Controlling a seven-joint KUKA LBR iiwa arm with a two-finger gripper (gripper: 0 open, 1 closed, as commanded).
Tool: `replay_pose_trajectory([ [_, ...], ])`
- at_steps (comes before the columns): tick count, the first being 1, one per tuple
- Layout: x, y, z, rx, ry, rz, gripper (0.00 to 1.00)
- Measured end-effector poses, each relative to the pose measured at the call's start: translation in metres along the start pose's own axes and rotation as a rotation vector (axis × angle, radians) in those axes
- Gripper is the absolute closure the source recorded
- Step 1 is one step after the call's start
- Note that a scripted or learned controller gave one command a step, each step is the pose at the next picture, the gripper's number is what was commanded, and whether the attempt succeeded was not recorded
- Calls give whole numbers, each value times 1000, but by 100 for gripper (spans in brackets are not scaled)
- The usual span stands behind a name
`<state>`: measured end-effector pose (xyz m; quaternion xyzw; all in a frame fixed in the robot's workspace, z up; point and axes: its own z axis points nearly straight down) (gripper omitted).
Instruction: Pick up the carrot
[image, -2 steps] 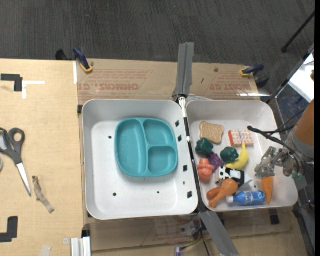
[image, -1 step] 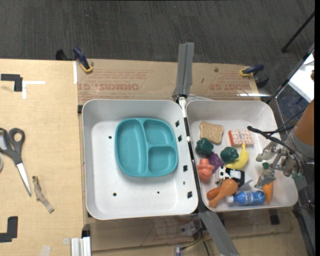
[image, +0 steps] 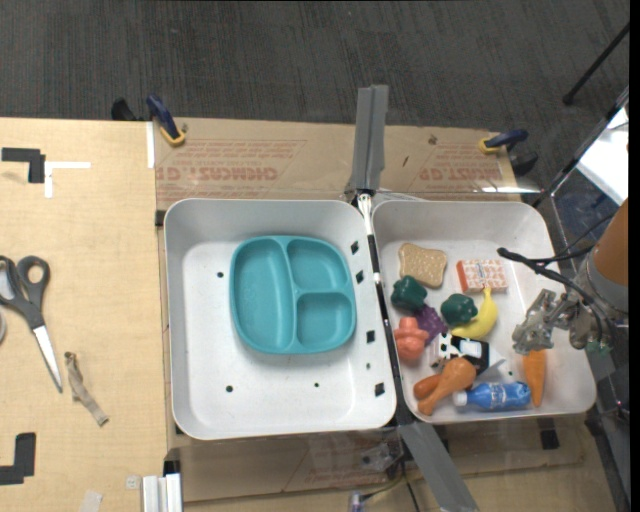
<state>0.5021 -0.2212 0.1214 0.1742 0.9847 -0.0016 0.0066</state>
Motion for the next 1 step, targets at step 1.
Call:
replay_pose_trajectory([
  [1, 25, 76, -43, -2, 10, 42, 100],
])
